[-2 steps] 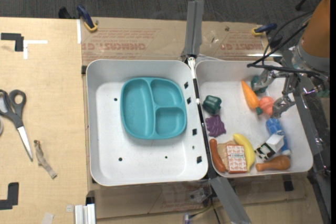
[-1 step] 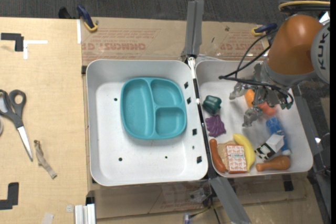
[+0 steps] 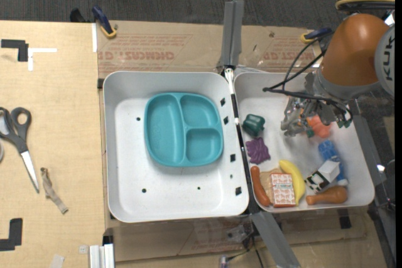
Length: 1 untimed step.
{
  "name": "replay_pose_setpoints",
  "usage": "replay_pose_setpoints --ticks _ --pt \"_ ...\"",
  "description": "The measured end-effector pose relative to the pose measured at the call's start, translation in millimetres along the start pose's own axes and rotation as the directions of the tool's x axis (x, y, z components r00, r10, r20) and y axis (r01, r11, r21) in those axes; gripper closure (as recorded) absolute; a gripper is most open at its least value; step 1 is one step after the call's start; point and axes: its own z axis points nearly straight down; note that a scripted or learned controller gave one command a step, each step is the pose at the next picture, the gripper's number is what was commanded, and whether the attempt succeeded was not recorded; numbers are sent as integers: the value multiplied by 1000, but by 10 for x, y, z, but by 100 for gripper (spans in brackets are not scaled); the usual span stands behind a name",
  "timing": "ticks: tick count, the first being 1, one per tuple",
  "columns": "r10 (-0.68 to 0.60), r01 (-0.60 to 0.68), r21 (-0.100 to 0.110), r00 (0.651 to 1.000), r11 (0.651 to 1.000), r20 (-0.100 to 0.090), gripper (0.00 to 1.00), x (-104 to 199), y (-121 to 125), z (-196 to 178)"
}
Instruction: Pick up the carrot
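I read the carrot (image 3: 327, 196) as the orange tapered piece lying on its side at about 5 o'clock in the right bin (image 3: 366, 167), close to the near wall. Its thick end points toward 3 o'clock and the thin end toward 9 o'clock. A small black-and-white carton (image 3: 323, 176) sits just beside it at 11 o'clock, and the banana (image 3: 293, 176) is near its thin end.

The gripper (image 3: 306, 120) hangs over the far half of the same bin, well apart from the carrot, roughly at its 12 o'clock. The fingers (image 3: 290, 123) are lost among cables and an orange-red thing (image 3: 320, 127) below them. I cannot tell whether they stand wide or narrow, and I see nothing clearly held between them.

Judgement on handling: it looks like a moulded plastic play carrot, so probably light, stiff and smooth. Being round in section, it may roll or squirt out of a pinch. The taper will likely push it toward the thin end if I grip it there.

Planned hold: across the thick half, fingers closing along the 12 to 6 o'clock line, square to the long axis. One risk is the bin wall, which leaves little room for the near finger. The other is the carton, which crowds the far finger.
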Motion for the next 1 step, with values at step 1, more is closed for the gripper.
replay_pose_setpoints --ticks 1 --pt "-3 3 2 1000 1000 5 100 -20 6 -105"
